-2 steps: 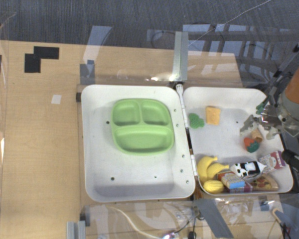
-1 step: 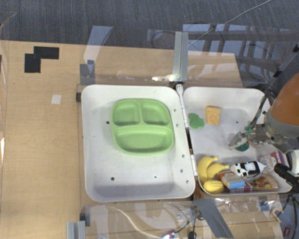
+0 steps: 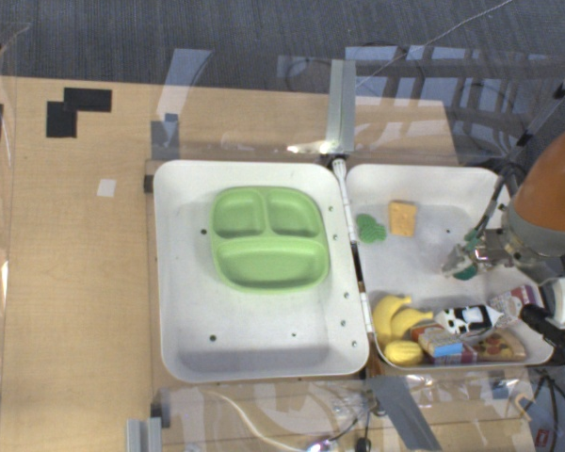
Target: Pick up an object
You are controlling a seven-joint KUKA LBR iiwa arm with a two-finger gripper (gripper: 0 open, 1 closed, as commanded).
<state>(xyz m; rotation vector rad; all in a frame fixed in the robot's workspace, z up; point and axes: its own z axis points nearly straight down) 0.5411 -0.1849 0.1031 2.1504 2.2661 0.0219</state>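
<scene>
The tool sits low over the right bin, close to that bin's right wall, with the grey arm and its orange band rising behind it to the right. Its tips are small and partly blurred, so I cannot tell how far apart they stand. A small dark green bit shows at the tips, but whether it is part of the tool or something caught there cannot be made out.

To the tool's left, across a stretch of bare white floor, lies a yellow sponge-like block, and just beyond it a small green leafy piece near the divider between the bins. Toward the near edge from the tool, objects crowd the right bin's front strip: a bunch of yellow bananas at the left, a black-and-white piece almost directly below the tool, and a flat pack with red and blue print against the front wall. These things touch or overlap one another.

The open room is between the tool and the yellow block, and toward the bin's far wall.

Farther left, past the divider, the left bin carries a green divided tray near its middle, well apart from the tool, with bare floor all around it. Both bins rest on the wooden table.
</scene>
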